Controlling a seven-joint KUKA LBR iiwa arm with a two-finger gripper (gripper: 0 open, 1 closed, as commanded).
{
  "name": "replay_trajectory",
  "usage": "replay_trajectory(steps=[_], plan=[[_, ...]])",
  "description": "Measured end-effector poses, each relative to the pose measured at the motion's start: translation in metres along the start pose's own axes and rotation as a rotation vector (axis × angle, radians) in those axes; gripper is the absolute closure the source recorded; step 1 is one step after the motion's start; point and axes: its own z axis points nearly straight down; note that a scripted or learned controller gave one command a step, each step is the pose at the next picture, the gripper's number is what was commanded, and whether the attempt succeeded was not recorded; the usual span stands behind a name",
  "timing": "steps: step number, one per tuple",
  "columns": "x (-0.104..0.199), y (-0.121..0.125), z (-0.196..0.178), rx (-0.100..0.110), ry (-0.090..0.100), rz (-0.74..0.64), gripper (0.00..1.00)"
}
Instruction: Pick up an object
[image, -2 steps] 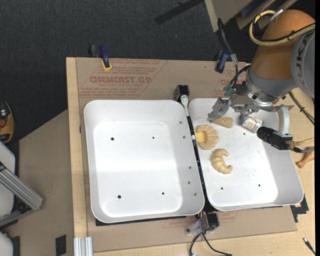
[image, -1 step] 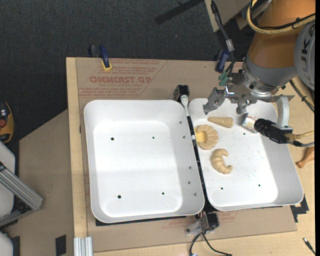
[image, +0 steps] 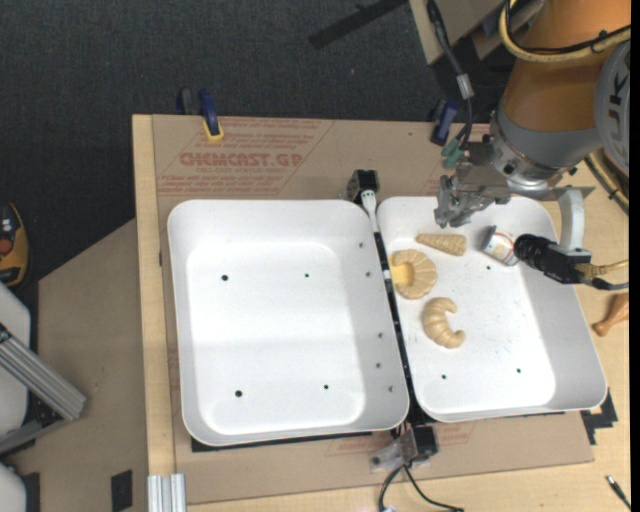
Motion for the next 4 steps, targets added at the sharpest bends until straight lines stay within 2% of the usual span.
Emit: replay_trajectory(steps=[1,2,3,4], plan=[[0.062,0.019,-0.106,-0.011,0.002,-0.006,1.0],[0.13,-0.026,-0.038,0.014,0.002,-0.006,1.0],[0.201,0.008,-0.179,-0.015,0.007,-0.007,1.0],[0.252,-0.005,-0.094,0.014,-0.001,-0.004,1.0]])
